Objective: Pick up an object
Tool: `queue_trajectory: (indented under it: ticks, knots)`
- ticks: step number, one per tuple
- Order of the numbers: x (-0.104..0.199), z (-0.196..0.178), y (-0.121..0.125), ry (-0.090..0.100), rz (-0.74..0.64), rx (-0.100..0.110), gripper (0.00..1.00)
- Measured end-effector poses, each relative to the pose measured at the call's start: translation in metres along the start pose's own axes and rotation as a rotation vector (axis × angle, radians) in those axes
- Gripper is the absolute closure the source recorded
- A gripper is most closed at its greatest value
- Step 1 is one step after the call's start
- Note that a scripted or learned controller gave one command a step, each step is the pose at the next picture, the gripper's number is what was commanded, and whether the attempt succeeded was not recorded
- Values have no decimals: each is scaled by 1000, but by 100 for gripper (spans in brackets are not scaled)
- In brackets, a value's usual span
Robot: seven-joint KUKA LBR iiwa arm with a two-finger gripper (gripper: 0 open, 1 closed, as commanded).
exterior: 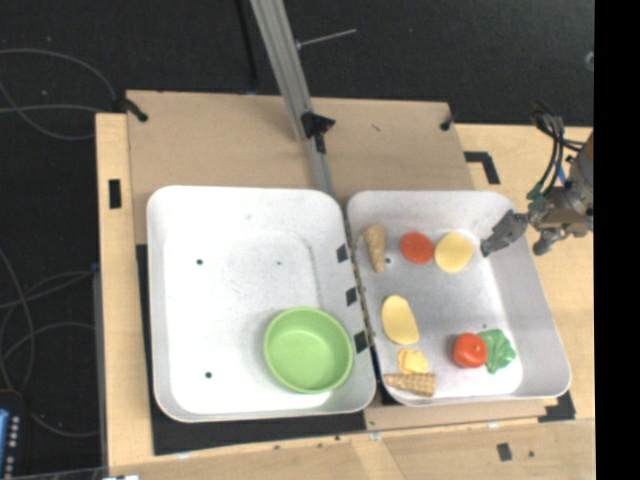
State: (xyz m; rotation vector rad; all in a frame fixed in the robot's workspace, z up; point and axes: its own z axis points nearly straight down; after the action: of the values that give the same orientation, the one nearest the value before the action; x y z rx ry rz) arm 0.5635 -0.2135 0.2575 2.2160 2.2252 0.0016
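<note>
Fingers (503, 232) of the gripper (525, 233) stand apart with nothing between them, poised over the right rim of the right bin (548, 338). Nearest lies a yellow round piece (454, 252), just beside a red tomato-like ball (417, 247). Further off rest a tan cone (375, 247), a yellow oval (399, 319), a waffle piece (413, 378) and a red-and-green strawberry-like toy (480, 350). The left bin (200, 228) holds a green bowl (307, 349). A good pick likely means centring the open jaws over the yellow round piece, descending straight, and closing across its narrow width without nudging the red ball.
</note>
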Motion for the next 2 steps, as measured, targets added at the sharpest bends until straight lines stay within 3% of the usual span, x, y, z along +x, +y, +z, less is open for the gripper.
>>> queue_trajectory:
  ticks: [1, 2]
  knots:
    - [0, 0, 0, 0, 0, 0, 0]
    - [-11, 47, -2, -3, 6, 5, 0]
